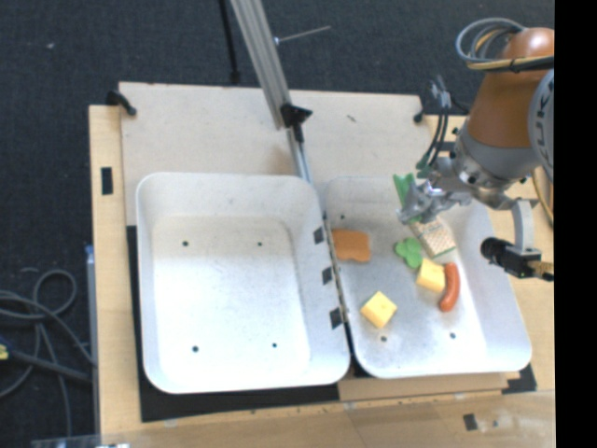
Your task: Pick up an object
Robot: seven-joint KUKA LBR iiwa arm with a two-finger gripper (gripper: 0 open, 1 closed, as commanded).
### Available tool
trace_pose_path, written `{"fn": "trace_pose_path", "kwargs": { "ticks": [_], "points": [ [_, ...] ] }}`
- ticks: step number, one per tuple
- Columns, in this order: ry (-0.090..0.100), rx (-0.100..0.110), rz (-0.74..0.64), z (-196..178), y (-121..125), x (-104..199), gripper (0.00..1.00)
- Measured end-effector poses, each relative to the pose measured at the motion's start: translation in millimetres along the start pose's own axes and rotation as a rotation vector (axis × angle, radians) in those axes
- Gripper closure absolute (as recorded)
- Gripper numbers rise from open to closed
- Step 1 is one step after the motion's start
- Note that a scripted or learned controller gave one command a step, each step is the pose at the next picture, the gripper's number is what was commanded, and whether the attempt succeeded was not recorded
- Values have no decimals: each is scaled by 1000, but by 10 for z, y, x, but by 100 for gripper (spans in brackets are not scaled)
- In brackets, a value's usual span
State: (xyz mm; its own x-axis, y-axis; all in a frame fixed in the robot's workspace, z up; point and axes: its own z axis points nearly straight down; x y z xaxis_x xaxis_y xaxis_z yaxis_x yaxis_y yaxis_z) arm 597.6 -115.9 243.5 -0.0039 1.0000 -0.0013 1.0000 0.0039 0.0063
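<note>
The gripper [422, 207] hangs over the right bin [504, 339], fingers hard to read, so open or clenched cannot be told. Just below the tips lies a waffle [437, 238], touching or nearly so. Beside it: green piece [408, 250], sausage [450, 287], cheese cube [379, 310].

Pale wooden bench [215, 124] on dark carpet, two shallow white bins side by side on it — left bin [154, 250], right bin [494, 329], rims touching.
</note>
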Motion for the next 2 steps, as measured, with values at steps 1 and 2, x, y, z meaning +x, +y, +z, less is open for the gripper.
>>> {"fn": "trace_pose_path", "kwargs": {
  "ticks": [1, 2],
  "points": [
    [1, 5, 0, 67, -110, 436, 100],
    [3, 5, -4, -31, -226, 919, 100]
  ]
}}
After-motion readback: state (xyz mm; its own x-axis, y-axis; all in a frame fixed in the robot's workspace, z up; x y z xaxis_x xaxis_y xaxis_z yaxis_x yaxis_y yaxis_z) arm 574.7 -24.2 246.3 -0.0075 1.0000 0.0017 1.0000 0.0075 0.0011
